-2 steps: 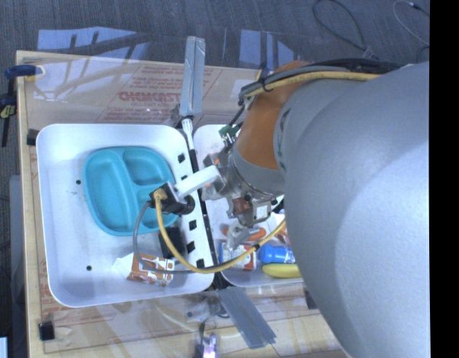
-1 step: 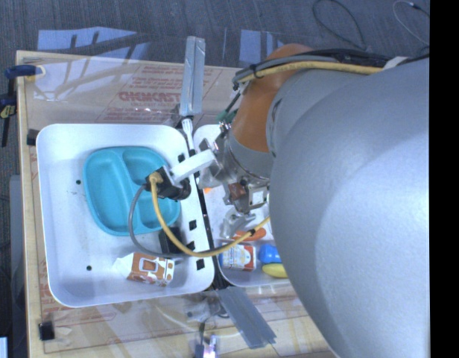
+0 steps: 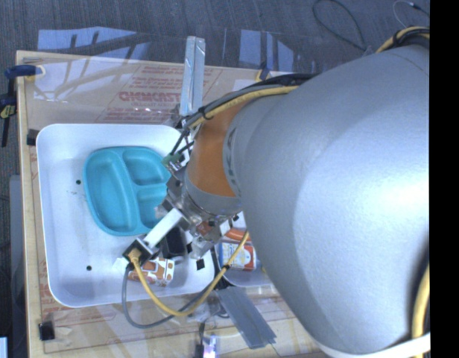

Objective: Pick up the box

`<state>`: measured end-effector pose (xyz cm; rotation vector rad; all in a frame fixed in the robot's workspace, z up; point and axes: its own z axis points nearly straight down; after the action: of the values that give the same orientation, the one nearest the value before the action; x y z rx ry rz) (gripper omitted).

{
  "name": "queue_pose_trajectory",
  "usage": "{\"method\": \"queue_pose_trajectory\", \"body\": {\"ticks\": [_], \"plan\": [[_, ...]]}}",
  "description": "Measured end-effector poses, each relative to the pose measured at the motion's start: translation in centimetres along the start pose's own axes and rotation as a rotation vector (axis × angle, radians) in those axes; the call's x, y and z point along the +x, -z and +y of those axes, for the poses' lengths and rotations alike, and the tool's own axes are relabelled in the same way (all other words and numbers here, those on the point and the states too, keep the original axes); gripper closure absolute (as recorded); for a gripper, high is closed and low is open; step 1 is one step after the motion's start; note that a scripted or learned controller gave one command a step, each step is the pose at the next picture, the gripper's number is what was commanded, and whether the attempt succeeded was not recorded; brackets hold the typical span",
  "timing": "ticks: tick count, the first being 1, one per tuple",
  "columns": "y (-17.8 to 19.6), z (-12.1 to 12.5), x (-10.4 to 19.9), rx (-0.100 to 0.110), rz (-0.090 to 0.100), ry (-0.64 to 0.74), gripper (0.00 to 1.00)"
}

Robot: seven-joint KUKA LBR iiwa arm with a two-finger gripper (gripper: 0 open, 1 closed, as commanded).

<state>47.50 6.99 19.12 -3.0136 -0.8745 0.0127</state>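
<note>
One white bin (image 3: 65, 237) sits on brown bench (image 3: 88, 95), floor (image 3: 140, 6) perhaps carpeted.

Turquoise divided plastic tray (image 3: 124, 189): smooth, slight gloss. Shallow white plastic bin (image 3: 62, 222): matt. Orange-white printed card box (image 3: 241, 256): glossy.

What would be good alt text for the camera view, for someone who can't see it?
A large grey robot arm reaches in from the right over a white bin holding a teal divided plate. An orange-and-white box lies partly hidden beneath its wrist.
</note>
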Motion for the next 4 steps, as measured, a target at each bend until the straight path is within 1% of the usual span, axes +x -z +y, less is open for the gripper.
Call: {"method": "queue_pose_trajectory", "body": {"ticks": [1,2,3,4], "plan": [[0.9,-0.1,0.1,0.003,-0.004,0.007,1.00],[-10.2,-7.9,6.0,-0.002,-0.001,0.351,1.00],[3.9,-11.0,10.4,-0.003,0.002,0.079,1.00],[-4.3,-12.4,7.9,-0.003,0.002,-0.325,1.00]]}}
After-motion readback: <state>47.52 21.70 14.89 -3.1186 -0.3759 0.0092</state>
